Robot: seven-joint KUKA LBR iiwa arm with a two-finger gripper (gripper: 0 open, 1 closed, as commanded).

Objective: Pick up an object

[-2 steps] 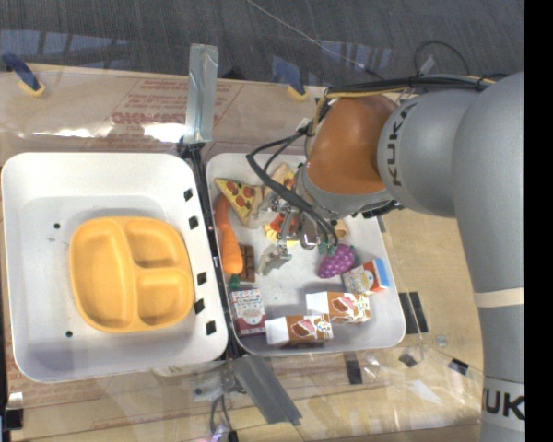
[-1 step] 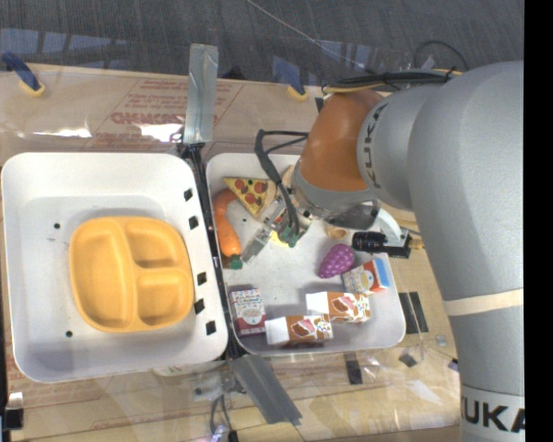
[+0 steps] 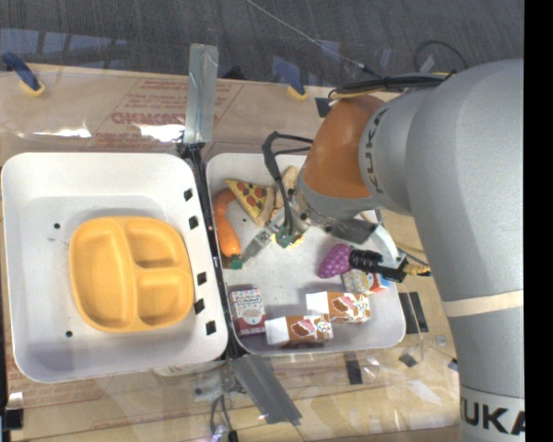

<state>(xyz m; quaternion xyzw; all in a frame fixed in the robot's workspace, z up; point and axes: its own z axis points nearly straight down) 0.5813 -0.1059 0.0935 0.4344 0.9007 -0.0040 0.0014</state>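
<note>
Grey arm (image 3: 470, 201) overhead, hiding most of end effector (image 3: 288, 231) above right bin (image 3: 258, 346); opening cannot be told, nothing seen in its grasp. Just left: one carrot (image 3: 227, 229), long axis running near to far, and one pizza slice (image 3: 250, 196). Nearer: three small cartons (image 3: 300, 329), one purple grape bunch (image 3: 335, 261). Far left: one yellow tray (image 3: 129, 272) in left bin (image 3: 28, 178).

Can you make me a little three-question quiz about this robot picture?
1. True or false: the yellow plastic divided plate lies in the left white bin.
2. Which toy lies beside the orange toy carrot: A) the toy pizza slice, B) a banana, C) a spoon?
3. What colour is the toy grape bunch in the right white bin?

Key: 1 true; 2 A; 3 purple.
</note>
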